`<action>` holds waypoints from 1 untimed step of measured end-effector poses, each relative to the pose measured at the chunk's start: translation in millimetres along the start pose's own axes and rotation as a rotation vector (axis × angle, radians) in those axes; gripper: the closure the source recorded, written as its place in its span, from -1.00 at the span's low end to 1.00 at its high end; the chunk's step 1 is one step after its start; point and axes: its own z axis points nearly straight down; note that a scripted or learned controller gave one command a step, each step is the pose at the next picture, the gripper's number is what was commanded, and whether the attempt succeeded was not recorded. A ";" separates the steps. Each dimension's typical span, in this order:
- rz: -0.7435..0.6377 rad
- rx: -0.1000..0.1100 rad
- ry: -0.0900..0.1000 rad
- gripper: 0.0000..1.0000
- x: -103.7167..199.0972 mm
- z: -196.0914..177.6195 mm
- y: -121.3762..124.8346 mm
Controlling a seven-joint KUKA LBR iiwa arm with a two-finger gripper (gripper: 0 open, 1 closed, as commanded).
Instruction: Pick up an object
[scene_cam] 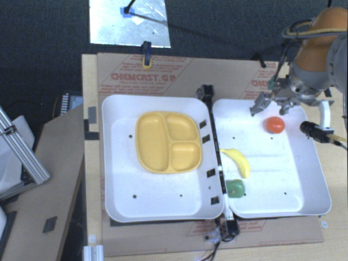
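The end effector [270,106] is seen open, fingers spread, above the far edge of the right bin [304,173], gripping nothing. A tomato [275,125] lies just beside it in that bin. A banana [237,161] and green fruit [235,188] lie by its left wall. A yellow divided plate [167,142] sits in the left bin [119,189].

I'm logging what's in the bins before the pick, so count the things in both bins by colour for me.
Yellow: 2, the divided plate in the left bin and the banana in the right bin
Orange-red: 1, the round fruit in the right bin
Green: 1, the small green object in the right bin
Total: 4
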 end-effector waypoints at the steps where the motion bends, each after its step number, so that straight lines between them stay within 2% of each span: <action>1: -0.002 -0.013 -0.002 -1.00 0.3 -9.2 2.8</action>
